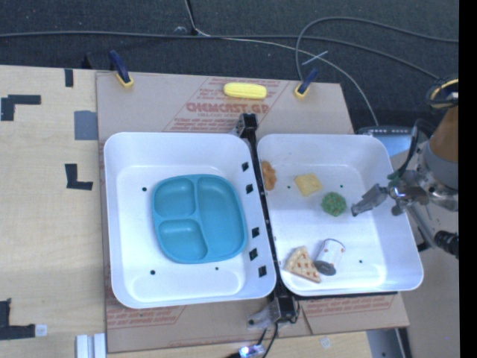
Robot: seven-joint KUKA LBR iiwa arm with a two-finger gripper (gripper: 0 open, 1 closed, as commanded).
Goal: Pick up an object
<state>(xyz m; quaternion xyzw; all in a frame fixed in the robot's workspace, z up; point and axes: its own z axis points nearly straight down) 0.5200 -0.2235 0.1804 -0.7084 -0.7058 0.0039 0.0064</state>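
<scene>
Two white bins sit side by side on the bench, and the gripper [370, 201] hangs over the right bin [373, 149], close to its right edge. I see one dark finger [364, 203] pointing left toward the middle of the bin, but I cannot tell how far the jaws are apart, and nothing shows between them. Just to the left of the jaws, a little apart from them, lies a green ball [334, 203]. Further left and slightly up is a yellow block [307, 183], and beyond it an orange piece [267, 175] lies against the dark divider [257, 200] between the bins. Below and to the left of the jaws lies a small can [329, 256] on its side, and touching it on its left is a waffle wedge [302, 265], near the lower edge of the bin. The white floor between the jaws and the can is bare, and the same for the strip along the upper wall above the jaws. The left bin [119, 200] is well apart from the jaws, across the divider, and it holds a blue divided plate [199, 218] with free white floor around it on all sides. Far up and left of the jaws, outside the bins, a yellow piece [244, 90] lies on the cardboard [164, 107] between two clamps [119, 68].
</scene>
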